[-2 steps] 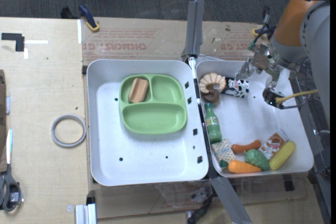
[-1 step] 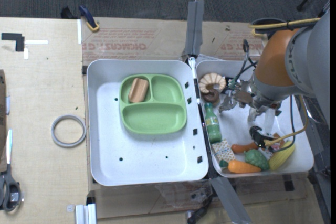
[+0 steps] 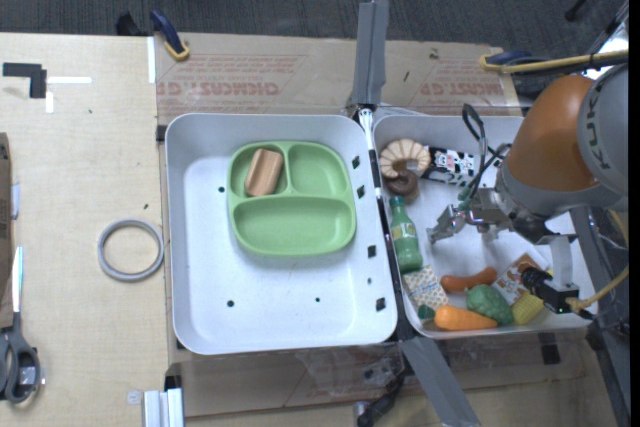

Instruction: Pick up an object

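Take the right-hand shallow white bin as your landmark. Along its near edge you see an orange plastic carrot beside a green leafy toy. Further in, the hand hangs over bare bin floor with its metal fingers spread, pinching nothing. Just left of the hand a green plastic bottle lies against the bin's left wall. Beyond it, near the far corner, sits a tan ribbed shell-shaped toy.

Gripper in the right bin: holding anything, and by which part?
Nothing held. The gripper hangs over bare floor of the right bin, its fingers spread with nothing between them; the green bottle lies just beside it, untouched.
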`<state>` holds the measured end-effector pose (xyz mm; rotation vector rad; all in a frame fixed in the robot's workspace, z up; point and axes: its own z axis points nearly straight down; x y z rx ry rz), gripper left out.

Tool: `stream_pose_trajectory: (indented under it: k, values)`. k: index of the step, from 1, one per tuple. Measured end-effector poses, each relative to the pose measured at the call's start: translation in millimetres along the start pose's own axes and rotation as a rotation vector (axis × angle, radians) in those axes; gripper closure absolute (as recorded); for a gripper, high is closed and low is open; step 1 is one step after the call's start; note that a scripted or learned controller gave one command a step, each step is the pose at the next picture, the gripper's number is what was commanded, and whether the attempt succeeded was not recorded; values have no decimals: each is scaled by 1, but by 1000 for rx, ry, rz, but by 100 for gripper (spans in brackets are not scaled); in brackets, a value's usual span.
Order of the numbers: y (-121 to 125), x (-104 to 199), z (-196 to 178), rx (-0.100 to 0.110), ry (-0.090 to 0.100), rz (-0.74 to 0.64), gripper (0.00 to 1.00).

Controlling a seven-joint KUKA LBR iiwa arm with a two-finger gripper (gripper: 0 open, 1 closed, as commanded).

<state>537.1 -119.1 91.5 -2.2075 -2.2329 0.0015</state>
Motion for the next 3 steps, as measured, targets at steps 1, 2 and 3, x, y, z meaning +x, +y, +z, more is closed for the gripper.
stream_pose_trajectory:
  k: [1,2,3]
  values:
    - [-60,-25,0,-1,1,-162,0]
    - [-59,-26,-8,-2,1,-160,100]
    - [52,6,-79,-2,-2,-200,100]
